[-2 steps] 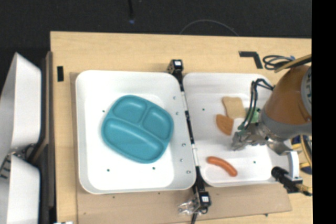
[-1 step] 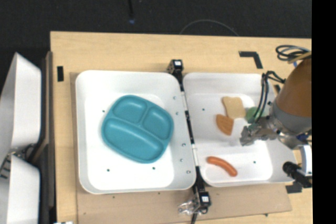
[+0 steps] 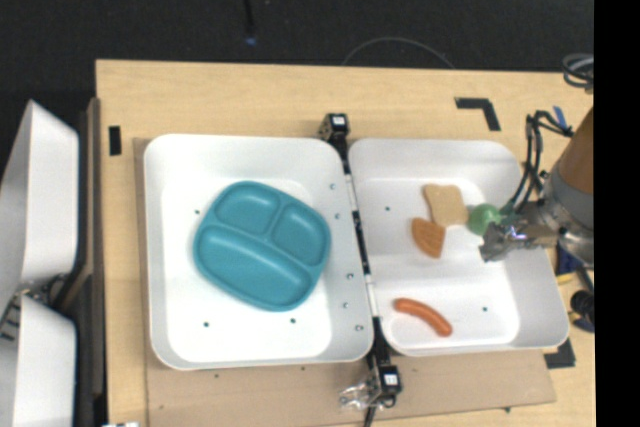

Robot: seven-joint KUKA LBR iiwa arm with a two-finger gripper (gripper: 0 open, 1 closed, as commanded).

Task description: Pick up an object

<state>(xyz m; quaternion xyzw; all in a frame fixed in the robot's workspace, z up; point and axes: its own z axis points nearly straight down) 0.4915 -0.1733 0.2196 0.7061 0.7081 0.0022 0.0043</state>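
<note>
i see the gripper (image 3: pixel 497 241) at right of frame in the right bin (image 3: pixel 500 330), touching a green object (image 3: pixel 482 216); can't tell its grip. toast (image 3: pixel 444 204), orange piece (image 3: pixel 429 237), sausage (image 3: pixel 422 315) nearby. teal plate (image 3: pixel 262 244) in left bin (image 3: pixel 170 315).

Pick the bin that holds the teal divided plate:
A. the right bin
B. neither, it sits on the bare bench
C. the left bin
C. The teal divided plate lies flat in the left bin, while the right bin holds the small food pieces, such as the sausage.
</note>
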